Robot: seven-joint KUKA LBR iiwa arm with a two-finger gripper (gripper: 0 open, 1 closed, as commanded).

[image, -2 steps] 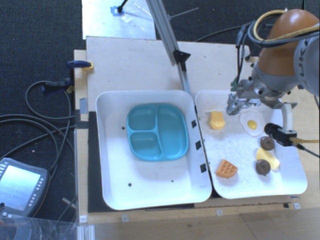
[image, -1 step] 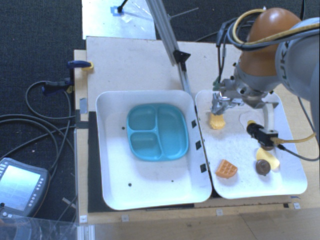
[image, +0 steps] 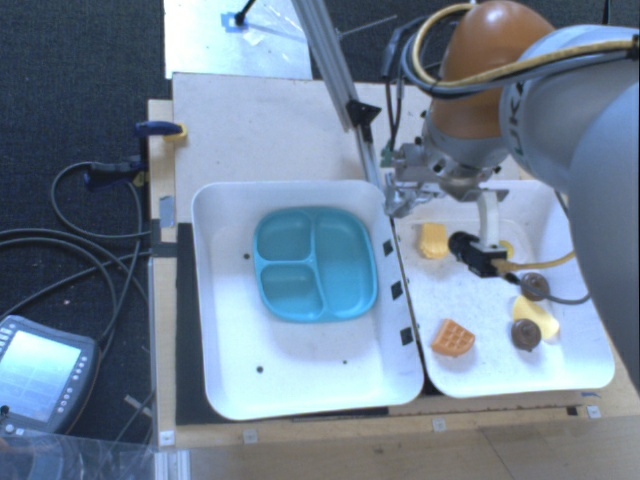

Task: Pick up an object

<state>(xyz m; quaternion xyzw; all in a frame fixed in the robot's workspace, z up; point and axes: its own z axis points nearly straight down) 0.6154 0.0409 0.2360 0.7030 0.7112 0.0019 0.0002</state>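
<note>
The pincer (image: 400, 200) hangs over the upper left corner of the right bin (image: 590, 368). I cannot tell how wide it stands, and nothing shows in it. The likeliest target, a yellow block (image: 432, 240), lies just below and right of it (an orange waffle (image: 452, 338) sits lower in the frame). The pick looks not yet made: descent, closing and lift all remain.
</note>
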